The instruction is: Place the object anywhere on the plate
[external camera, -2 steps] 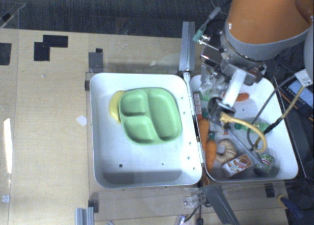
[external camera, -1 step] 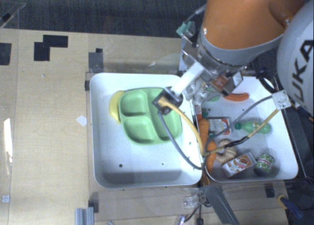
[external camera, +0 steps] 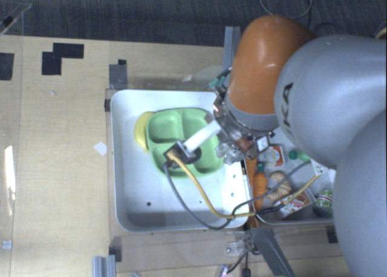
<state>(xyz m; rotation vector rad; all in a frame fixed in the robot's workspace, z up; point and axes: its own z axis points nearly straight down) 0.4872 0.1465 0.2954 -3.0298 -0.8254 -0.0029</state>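
Observation:
A green divided plate [external camera: 181, 133] lies in the left white bin [external camera: 130, 167], toward the bin's back right. A yellow object [external camera: 141, 130] peeks out from behind the plate's left edge. My gripper [external camera: 230, 147] hangs under the orange-banded wrist, over the plate's right edge and close to the wall between the two bins. The wrist hides most of it, and I make out no object in it.
The right bin [external camera: 302, 218] is largely covered by the arm. An orange carrot [external camera: 259, 185], a pale lumpy item [external camera: 277, 180], a printed packet [external camera: 273, 155] and other small items lie in it. The left bin's front floor is bare white.

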